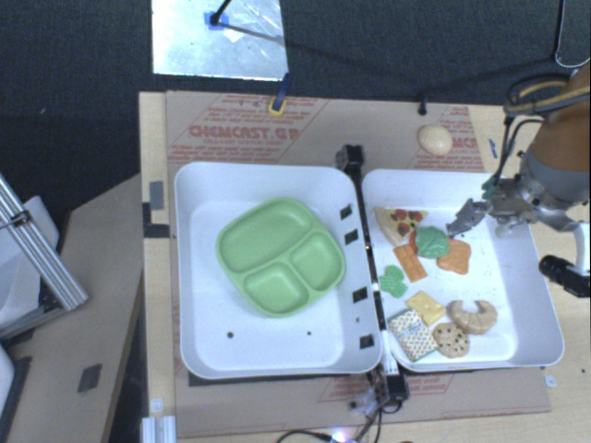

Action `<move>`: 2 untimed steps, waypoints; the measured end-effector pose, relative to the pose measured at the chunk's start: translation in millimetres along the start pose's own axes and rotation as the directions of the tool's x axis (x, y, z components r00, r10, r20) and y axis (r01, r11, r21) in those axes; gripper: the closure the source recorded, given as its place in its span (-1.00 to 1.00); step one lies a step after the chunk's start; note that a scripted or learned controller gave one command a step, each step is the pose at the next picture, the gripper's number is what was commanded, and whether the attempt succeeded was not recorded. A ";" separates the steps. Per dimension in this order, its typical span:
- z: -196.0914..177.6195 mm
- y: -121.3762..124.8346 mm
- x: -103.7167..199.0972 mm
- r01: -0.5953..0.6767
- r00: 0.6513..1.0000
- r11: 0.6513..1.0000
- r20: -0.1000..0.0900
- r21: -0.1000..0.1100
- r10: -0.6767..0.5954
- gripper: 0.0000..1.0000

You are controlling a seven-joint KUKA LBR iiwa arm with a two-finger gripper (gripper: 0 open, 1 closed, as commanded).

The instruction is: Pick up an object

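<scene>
Nearest the camera, along the front of the right bin, lie a cookie, a checked cracker and a croissant, close together, the cookie just beside the cracker. Behind them sits a yellow square, then a green leafy piece near the bin's left wall, an orange strip, a second orange piece, a darker green piece and a pizza slice at the back. The left bin holds a green divided tray. A pale round thing rests on the cardboard behind the right bin.

The gripper reaches in from the right, low over the right bin, its tip just beside the darker green piece and the second orange piece. Whether its fingers stand apart or together cannot be told from this slant, and nothing can be seen between them.

Judged from this, the step in hand is the approach: no object has been taken yet. The likeliest target is the green or orange piece under the tip (which of the two is unclear). The next move calls for settling over one piece alone, since the two touch and the strip lies near; a careless closing could catch an edge or push both aside.
</scene>
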State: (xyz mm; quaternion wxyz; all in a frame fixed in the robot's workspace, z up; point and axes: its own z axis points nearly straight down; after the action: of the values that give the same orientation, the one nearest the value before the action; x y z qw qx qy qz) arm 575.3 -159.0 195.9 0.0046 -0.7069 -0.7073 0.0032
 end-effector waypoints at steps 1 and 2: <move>-6.9 2.9 0.2 0.003 1.000 1.000 0.002 -0.012 -0.003 -1.00; 39.9 10.5 6.3 0.005 1.000 1.000 0.001 -0.009 -0.005 -1.00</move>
State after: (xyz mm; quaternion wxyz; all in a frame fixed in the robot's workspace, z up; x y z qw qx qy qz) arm 585.3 -152.6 155.8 0.0009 -0.7050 -0.7092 0.0003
